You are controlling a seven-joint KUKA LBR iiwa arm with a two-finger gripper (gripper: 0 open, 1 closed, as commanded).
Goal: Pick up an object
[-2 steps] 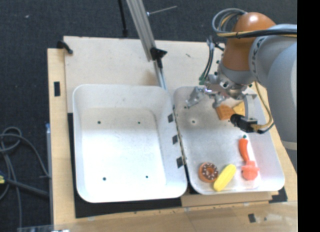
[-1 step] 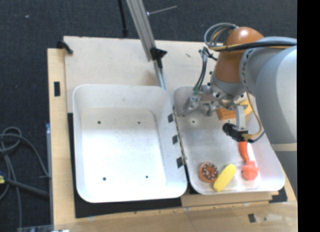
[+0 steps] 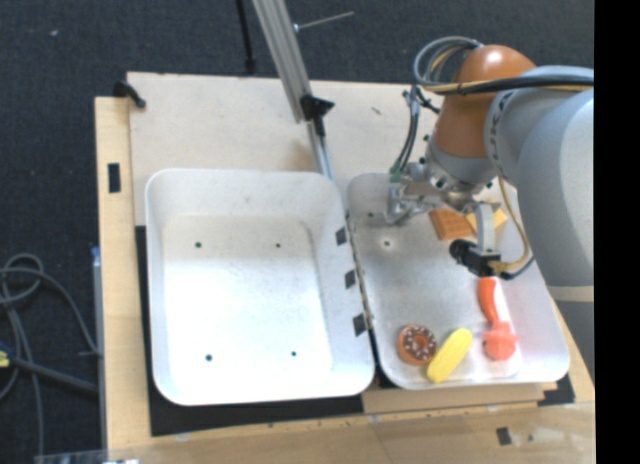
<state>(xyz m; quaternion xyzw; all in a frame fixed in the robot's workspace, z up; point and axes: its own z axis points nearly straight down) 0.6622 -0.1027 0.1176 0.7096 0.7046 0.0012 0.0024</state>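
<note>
The right bin [image 3: 400, 272] holds several small objects. A brown ring-shaped piece [image 3: 416, 344] and a yellow oblong piece [image 3: 449, 354] lie side by side at its near edge. An orange-red piece [image 3: 494, 318] lies along the right wall. A tan-orange piece [image 3: 451, 223] sits at the far end, partly covered by the arm. My gripper [image 3: 408, 202] hangs low over the far end of this bin, just left of the tan-orange piece. The wrist with its orange band [image 3: 478, 102] hides much of it from above.
The left white bin [image 3: 160, 252] lies beside the right one. A slanted aluminium post [image 3: 280, 32] stands behind the bins, its foot near the gap between them. Grey cables [image 3: 440, 52] loop off the wrist. The bench edge runs close along the front.
</note>
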